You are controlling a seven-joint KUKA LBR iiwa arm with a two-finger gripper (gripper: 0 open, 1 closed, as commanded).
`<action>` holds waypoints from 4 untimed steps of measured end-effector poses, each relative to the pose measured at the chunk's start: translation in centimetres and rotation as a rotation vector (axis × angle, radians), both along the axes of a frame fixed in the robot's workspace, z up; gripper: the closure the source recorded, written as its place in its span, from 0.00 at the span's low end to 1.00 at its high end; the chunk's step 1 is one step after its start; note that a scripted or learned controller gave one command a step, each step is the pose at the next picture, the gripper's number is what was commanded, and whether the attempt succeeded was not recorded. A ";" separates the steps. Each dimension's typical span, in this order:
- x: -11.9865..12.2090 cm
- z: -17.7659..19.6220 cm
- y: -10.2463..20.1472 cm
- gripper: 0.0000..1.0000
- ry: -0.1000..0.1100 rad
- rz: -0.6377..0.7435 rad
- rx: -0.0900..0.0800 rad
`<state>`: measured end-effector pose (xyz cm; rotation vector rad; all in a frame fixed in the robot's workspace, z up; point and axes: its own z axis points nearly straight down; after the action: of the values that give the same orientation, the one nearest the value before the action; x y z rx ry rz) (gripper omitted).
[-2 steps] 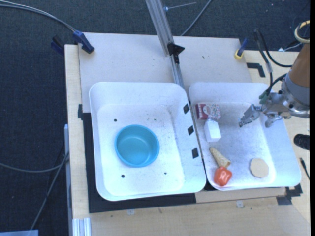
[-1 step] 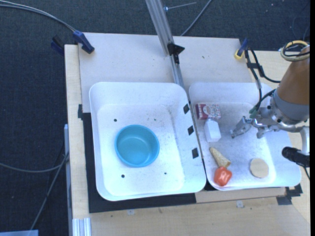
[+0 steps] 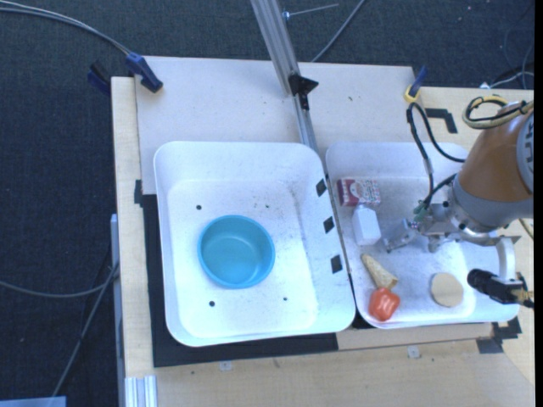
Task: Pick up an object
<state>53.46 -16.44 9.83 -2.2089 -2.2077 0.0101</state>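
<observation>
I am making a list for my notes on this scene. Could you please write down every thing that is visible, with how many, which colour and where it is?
Bins: two, white, side by side on the bench.
Bowl: one, blue, in the left bin.
Carton: one, red and white, far part of the right bin.
Small box: one, white, just below the carton.
Cone-shaped item: one, tan, near the right bin's left wall.
Pepper-like item: one, red-orange, near front corner of the right bin.
Round disc: one, beige, front of the right bin.
Clamps: two, blue, at the board's far corners.
Arm: one, orange and grey, over the right bin.
Gripper: one, metal, low beside the small box.
</observation>
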 end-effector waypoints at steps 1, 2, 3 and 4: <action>0.3 1.7 0.0 1.00 -0.011 -0.001 -0.001; 0.8 6.3 -0.3 1.00 -0.025 0.001 -0.009; 1.6 11.9 0.6 1.00 -0.024 0.003 -0.008; 2.7 17.5 0.3 1.00 -0.027 0.002 -0.009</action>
<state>56.20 -16.13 27.33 -2.2249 -2.2283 -0.0095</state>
